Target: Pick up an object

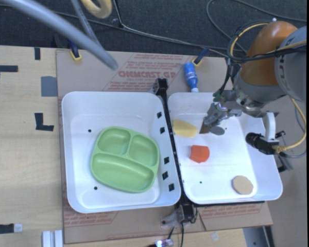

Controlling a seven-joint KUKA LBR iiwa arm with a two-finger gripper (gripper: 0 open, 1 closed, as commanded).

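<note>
Our gripper [212,127] hangs low in the right bin [262,192], toward its far-left part, and we cannot tell if it is clenched or released. Just beside it, nearer the divider, lies a yellow piece [185,128]; an orange block [199,154] sits toward the bin's middle, a tan disc [242,184] near the front-right corner. We judge a descent here could clip the yellow piece's edge and shove it against the divider.
</note>
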